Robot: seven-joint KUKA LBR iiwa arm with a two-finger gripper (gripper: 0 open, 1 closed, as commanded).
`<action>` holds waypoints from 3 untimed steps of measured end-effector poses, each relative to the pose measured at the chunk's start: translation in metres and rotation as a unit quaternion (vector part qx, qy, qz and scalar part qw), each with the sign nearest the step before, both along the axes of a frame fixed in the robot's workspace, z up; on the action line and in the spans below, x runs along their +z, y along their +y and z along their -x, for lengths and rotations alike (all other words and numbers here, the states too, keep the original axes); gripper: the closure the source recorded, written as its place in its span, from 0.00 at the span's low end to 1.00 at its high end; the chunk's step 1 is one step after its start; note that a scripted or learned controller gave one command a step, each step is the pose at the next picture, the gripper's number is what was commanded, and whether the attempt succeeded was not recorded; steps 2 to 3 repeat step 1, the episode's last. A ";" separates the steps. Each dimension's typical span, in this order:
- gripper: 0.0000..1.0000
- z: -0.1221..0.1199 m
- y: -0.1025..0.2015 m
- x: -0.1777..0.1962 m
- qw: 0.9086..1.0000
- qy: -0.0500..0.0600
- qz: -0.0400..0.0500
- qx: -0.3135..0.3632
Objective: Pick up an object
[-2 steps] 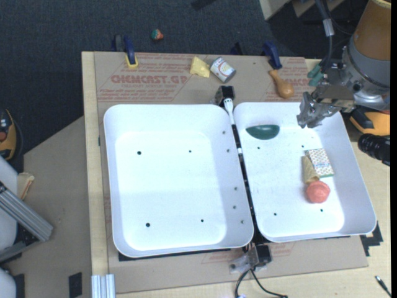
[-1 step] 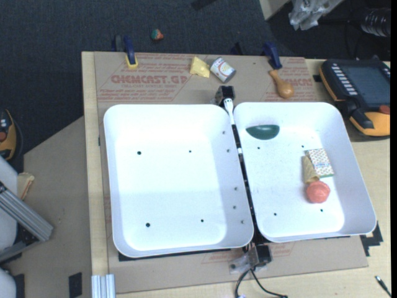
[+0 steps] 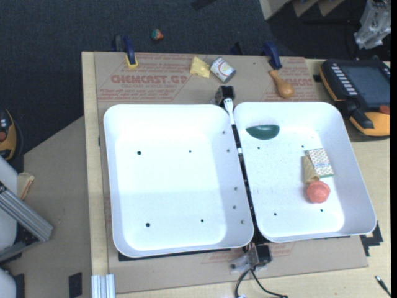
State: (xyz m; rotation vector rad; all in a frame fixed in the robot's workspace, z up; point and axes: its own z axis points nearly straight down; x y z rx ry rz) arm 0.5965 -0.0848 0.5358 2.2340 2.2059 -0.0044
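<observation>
- The pale metal gripper (image 3: pixel 372 22) sits in the frame's upper right corner, well apart from both bins; whether it is open or holding anything cannot be told.
- In the right-hand shallow white bin (image 3: pixel 347 225), the round red ball (image 3: pixel 318 192) touches the patterned upright box (image 3: pixel 317 166), lower left of the gripper.
- A dark green flat oval piece (image 3: pixel 263 130) lies alone near the bin's upper edge, with open room around it.

Smooth matt white plastic bins (image 3: pixel 167 241) on brown cardboard (image 3: pixel 161 76).
</observation>
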 end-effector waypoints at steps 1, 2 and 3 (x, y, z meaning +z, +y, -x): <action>1.00 0.026 -0.068 0.000 1.000 0.000 -0.001 0.002; 1.00 0.026 -0.068 0.000 1.000 0.000 -0.001 0.002; 1.00 0.026 -0.068 0.000 1.000 0.000 -0.001 0.002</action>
